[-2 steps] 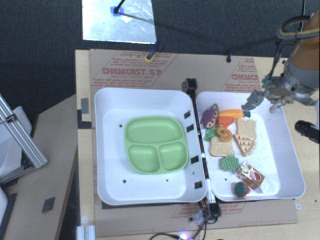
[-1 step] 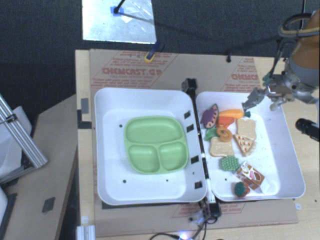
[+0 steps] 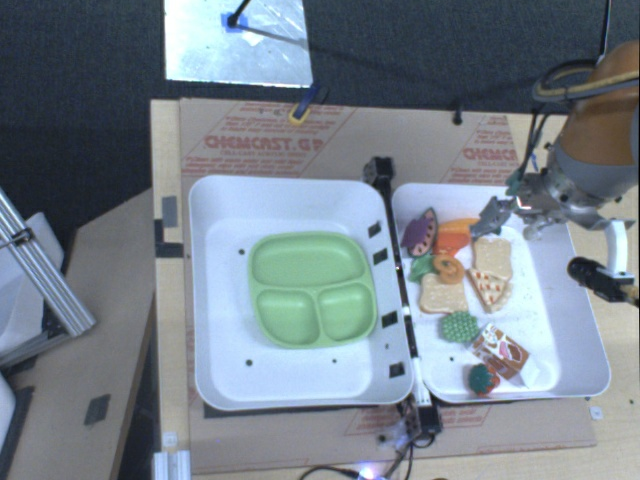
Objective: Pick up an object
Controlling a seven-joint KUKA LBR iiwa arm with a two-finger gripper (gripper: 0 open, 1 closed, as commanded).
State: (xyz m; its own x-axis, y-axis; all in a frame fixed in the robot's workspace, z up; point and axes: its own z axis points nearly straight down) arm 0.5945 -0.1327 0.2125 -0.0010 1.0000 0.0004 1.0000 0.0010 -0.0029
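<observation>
- Left white shallow plastic bin (image 3: 215,268): holds a pale green moulded tray with three compartments (image 3: 312,288), lying flat near the bin's centre.
- Right white shallow plastic bin (image 3: 575,338): holds a cluster of small toy food pieces along its left half.
- Purple and green wedge-shaped piece (image 3: 419,232): lies at the top left of the cluster, just beside an orange block (image 3: 455,236).
- Tan toast-shaped slice (image 3: 443,294): lies below a small orange ring (image 3: 447,267).
- Green bumpy round piece (image 3: 460,326): lies just below the toast slice.
- Triangular pizza-like slice (image 3: 489,288): touches a pale bread-shaped slice (image 3: 492,256) above it.
- Red and white patterned packet (image 3: 501,350): lies near the bin's lower edge, with a small dark green ball (image 3: 482,377) beside it.
- Grey two-finger gripper (image 3: 497,211): sits above the upper part of the cluster, near the bread slice; whether its fingers are apart or together cannot be told, and no piece is seen between them.
</observation>
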